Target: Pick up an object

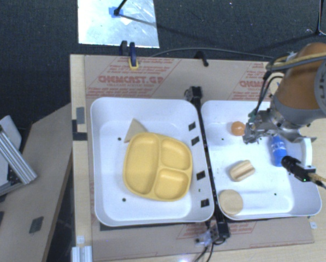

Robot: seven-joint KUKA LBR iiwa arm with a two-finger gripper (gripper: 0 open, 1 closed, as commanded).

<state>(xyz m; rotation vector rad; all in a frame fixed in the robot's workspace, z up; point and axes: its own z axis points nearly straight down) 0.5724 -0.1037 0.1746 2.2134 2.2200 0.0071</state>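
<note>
Looking at the right bin (302, 203), you'll find the gripper (254, 132) near its top middle, w/ the small orange ball (237, 128) just beside it at 9 o'clock; can't tell if they touch. Ball is round, plain orange, small vs the other items. You can't tell the claw's state from this angle. Tan bread roll (242, 170) sits at 6 o'clock from the gripper, blue bottle (277, 149) at 4 o'clock. Left bin (105, 113) has a yellow divided tray (157, 166)

two white bins (105, 146), one yellow tray (157, 166), one orange ball (237, 128), one blue bottle (277, 149)
</note>
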